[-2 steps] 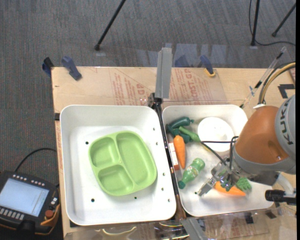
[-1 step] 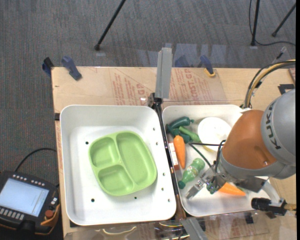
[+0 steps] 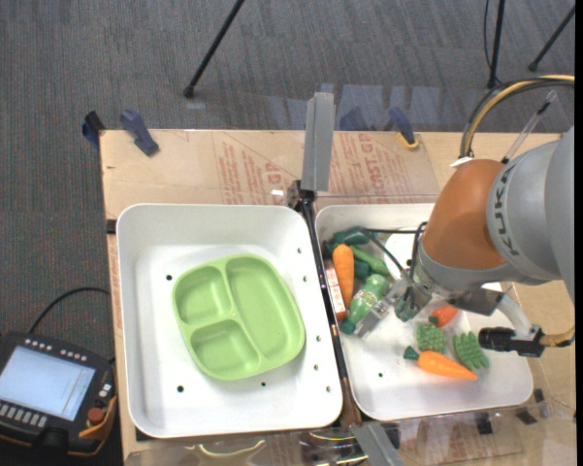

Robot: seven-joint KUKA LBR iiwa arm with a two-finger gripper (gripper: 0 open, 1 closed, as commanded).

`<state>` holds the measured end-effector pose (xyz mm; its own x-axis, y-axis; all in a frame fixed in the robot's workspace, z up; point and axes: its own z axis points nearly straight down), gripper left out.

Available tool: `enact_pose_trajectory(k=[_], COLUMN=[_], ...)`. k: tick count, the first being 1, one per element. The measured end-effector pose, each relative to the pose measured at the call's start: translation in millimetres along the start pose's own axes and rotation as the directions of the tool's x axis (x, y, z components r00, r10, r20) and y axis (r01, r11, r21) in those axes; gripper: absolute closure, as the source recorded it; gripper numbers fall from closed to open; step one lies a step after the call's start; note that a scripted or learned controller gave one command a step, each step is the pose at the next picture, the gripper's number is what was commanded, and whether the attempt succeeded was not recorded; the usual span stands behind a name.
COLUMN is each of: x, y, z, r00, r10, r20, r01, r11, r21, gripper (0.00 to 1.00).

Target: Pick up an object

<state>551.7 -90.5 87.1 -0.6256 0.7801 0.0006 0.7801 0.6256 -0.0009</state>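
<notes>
1. The left bin (image 3: pixel 136 260) holds a green divided plate (image 3: pixel 238 316), lying flat near its middle, well apart from the arm
2. Along the left wall of the right bin (image 3: pixel 504 391) an orange carrot (image 3: pixel 342 270) lies with its long axis running toward the far rim, green top away from the camera
3. Just right of it a green bottle (image 3: pixel 367 301) lies tilted, its long axis slanting from lower left to upper right; this looks the likeliest thing to pick
4. The gripper (image 3: pixel 404 304) hangs low over the bin, just right of the bottle's upper end; the bottle lies to its left and a little nearer the camera. I cannot tell how the pincer is set
5. Nearer the front rim, a second carrot (image 3: pixel 444 364) lies crosswise, beside green leafy pieces (image 3: pixel 469 349)
6. The wrist's orange band (image 3: pixel 468 216) looms above the bin's right half
</notes>
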Motion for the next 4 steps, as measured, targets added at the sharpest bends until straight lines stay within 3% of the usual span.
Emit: enact_pose_trajectory(k=[1,2,3,4], x=[-8.9,-41.9,-79.9,-78.3], y=[15.2,46.2,54.4,56.6], z=[0.2,2.0,0.5,-9.6], r00=[0.994,0.973,0.93,0.934], r10=[0.111,0.233,0.367,0.357], r20=[-0.001,-0.006,-0.002,0.0], r01=[-0.111,-0.233,-0.367,-0.357], r11=[0.994,0.973,0.93,0.934], r21=[0.001,0.004,0.002,0.005], gripper=[0.0,0.0,0.0,1.0])
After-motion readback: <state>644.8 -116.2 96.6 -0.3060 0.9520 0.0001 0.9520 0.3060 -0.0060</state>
